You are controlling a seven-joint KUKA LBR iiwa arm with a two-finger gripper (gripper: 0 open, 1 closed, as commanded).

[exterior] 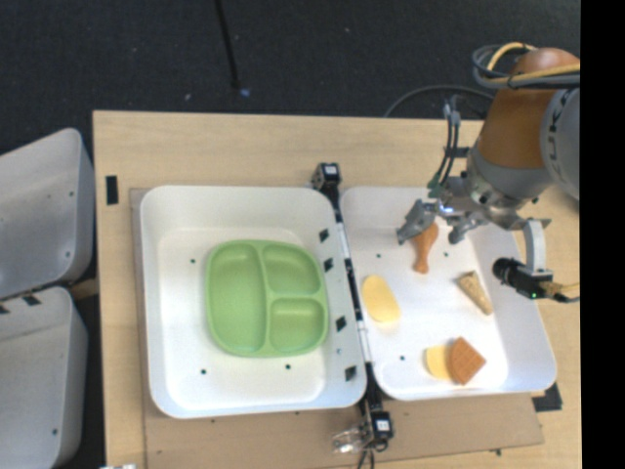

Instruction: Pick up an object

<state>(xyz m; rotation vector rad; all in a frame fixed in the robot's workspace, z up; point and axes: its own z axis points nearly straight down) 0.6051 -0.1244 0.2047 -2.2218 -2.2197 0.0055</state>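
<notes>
Green divided plate (266,297) lay flat in the left bin (156,379), out of play. Across the divider, in the right bin (527,369): yellow oval piece (381,300), orange strip (424,249) clamped between the gripper (435,226) fingers, seemingly mid-pick, tan wedge (476,292) alongside.

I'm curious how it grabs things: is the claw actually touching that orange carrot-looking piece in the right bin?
Cannot tell. In the camera view the gripper hangs right over the orange carrot-shaped piece, their outlines overlapping, but the slanted overhead angle shows neither contact nor a gap plainly.
</notes>
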